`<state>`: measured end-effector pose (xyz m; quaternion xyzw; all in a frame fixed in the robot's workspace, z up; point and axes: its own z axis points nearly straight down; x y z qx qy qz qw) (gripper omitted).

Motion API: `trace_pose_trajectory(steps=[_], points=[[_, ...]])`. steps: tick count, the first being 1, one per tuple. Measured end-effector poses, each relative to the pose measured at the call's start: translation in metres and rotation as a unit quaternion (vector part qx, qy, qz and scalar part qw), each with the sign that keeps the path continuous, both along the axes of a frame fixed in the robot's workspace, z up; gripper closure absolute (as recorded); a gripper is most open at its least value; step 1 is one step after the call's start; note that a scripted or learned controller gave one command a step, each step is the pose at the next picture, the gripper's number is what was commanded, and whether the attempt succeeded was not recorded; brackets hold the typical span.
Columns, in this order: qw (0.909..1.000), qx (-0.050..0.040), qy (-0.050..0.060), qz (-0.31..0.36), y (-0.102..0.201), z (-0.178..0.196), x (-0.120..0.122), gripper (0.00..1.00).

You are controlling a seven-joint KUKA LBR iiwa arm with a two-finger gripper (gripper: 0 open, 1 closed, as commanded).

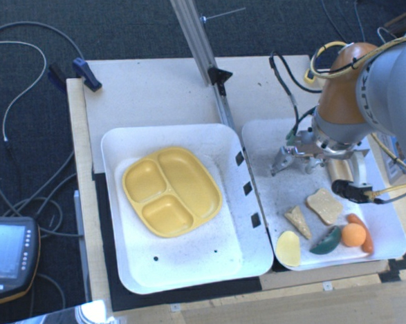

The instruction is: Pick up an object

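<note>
My gripper (292, 164) hangs over the upper part of the right bin (263, 136), open, with nothing between its fingers. The objects lie below it in the bin's lower half: a slice of toast (324, 207), a tan wedge (298, 222), a pale yellow round piece (288, 248), a dark green piece (324, 243), an orange ball (354, 235) and a thin red-orange piece (365, 243) beside it. The toast is the nearest of these, a short way below and right of the gripper.
The left bin (118, 143) holds a yellow divided plate (172, 191). A metal pole (197, 33) runs down to the divider between the bins. The grey and orange arm (354, 92) covers the right bin's upper right, trailing cables.
</note>
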<state>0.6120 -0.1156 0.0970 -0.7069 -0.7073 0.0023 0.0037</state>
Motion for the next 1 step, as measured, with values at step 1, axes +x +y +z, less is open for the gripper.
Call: trace_pose_trajectory(steps=[1], points=[[1.0,-0.0002,-0.004,0.0,0.0001,0.015,0.0025,1.0]])
